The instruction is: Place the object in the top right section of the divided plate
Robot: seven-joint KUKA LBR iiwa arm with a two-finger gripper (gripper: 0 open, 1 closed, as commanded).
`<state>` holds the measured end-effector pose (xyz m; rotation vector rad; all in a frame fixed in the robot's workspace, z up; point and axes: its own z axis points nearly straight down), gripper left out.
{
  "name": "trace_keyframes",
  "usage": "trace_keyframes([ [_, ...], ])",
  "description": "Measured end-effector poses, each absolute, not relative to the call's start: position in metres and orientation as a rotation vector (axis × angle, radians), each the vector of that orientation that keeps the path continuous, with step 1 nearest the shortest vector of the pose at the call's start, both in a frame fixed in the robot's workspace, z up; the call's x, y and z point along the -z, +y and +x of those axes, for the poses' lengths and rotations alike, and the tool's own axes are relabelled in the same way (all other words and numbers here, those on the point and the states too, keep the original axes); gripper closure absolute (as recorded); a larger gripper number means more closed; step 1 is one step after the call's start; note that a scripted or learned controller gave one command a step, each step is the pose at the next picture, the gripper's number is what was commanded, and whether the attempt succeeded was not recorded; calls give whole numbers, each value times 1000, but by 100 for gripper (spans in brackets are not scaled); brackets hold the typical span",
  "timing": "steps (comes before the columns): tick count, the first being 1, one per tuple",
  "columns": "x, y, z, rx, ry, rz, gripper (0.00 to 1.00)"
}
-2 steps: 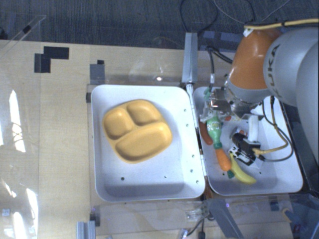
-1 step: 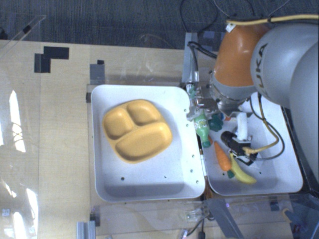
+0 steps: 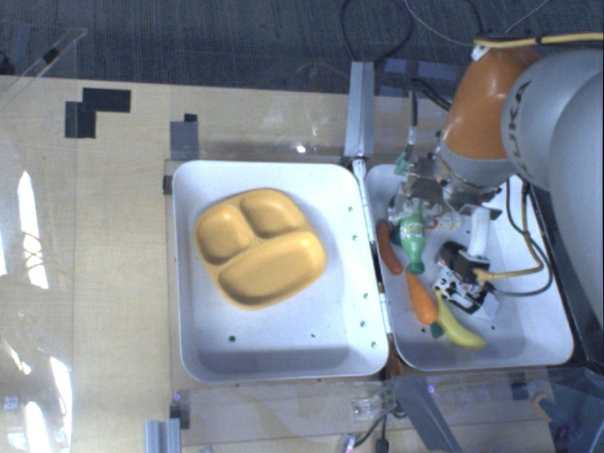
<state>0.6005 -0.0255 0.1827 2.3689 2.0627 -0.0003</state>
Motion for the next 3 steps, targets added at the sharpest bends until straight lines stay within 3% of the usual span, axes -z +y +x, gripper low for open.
trace_keyframes([
  [1, -184, 36, 640, -3, 2195, 2246, 100],
  [2, -184, 78, 651, -5, 2311, 2123, 100],
  [3, -184, 7, 657, -4, 2396, 2026, 100],
])
